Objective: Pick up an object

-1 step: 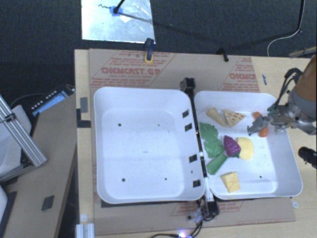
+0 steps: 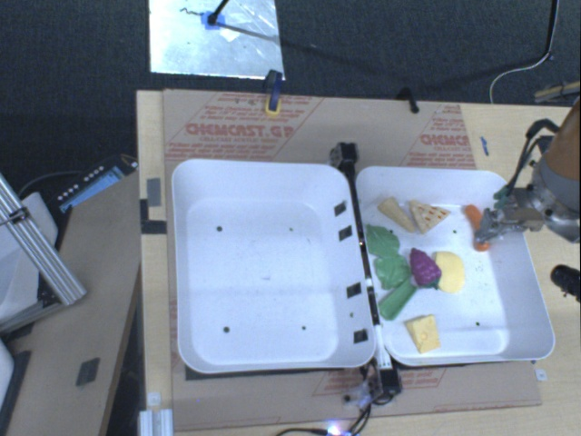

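Note:
My gripper (image 2: 491,224) reaches in from the right and sits low over the right bin (image 2: 522,284), near its far right side. An orange carrot-like piece (image 2: 473,214) lies right at the gripper's tip, with orange showing both above and below the tip. To its left lie two tan wedges (image 2: 395,213) (image 2: 428,214). A purple piece (image 2: 423,266) and a yellow lemon (image 2: 450,272) sit mid-bin, apart from the gripper. Green leafy pieces (image 2: 390,269) lie along the bin's left wall. A yellow cheese block (image 2: 422,332) rests near the front.
The left bin (image 2: 263,262) stands beside the right one, joined by a black hinge strip (image 2: 357,252). Both bins rest on a cardboard sheet (image 2: 236,125). A cable (image 2: 517,66) runs at the back right. A metal frame (image 2: 36,252) stands at the far left.

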Controlling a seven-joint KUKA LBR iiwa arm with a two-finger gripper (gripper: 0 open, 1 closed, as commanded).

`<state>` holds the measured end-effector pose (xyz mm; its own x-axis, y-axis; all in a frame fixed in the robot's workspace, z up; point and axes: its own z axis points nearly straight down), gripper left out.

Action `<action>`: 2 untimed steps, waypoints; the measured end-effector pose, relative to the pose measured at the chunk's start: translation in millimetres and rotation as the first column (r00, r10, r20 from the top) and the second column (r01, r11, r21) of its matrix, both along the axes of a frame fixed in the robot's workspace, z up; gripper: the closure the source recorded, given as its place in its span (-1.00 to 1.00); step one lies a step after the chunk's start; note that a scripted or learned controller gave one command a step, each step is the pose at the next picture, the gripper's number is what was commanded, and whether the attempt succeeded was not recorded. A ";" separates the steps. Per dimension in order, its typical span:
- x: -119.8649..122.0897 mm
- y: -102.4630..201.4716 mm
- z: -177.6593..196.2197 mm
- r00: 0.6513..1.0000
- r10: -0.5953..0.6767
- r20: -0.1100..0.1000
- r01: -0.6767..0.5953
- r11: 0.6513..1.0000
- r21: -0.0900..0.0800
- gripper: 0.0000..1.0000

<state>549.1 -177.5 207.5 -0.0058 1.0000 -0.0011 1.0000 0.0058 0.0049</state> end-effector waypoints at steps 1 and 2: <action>34.3 87.0 48.3 1.000 0.008 0.004 -0.008 1.000 0.003 1.00; 60.7 173.6 149.0 1.000 0.008 0.010 -0.008 1.000 0.002 1.00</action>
<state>609.8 -3.9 356.5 -0.0140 0.9999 0.0009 0.9998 0.0140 0.0153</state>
